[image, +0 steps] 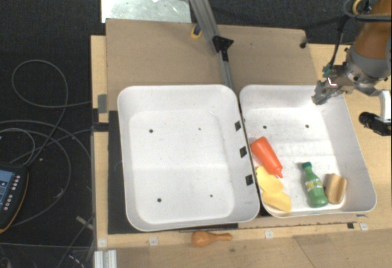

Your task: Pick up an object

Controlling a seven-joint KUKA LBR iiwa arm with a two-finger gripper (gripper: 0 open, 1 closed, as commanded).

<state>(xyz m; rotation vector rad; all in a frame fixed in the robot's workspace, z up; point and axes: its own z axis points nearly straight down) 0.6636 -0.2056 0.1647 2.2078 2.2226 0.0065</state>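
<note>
A: Objects? Right bin (361, 156), near edge: orange carrot (267, 155), yellow piece (272, 190) touching it, green bottle (313, 185), tan piece (335, 187) beside the bottle

B: End effector (323, 94)? Over that bin's far right corner, well apart from them; grip state, cannot tell. Left bin (131, 138) alongside, on the table (257, 59)

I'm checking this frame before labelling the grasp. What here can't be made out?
- Hand: small and blurred over the right bin's far corner; open or shut is unclear.
- Arm: cut off by the picture's right edge.
- Brown item: partly behind the green bottle; too small to identify.
- Yellow pieces: overlap under the orange carrot; their number is unclear.
</note>
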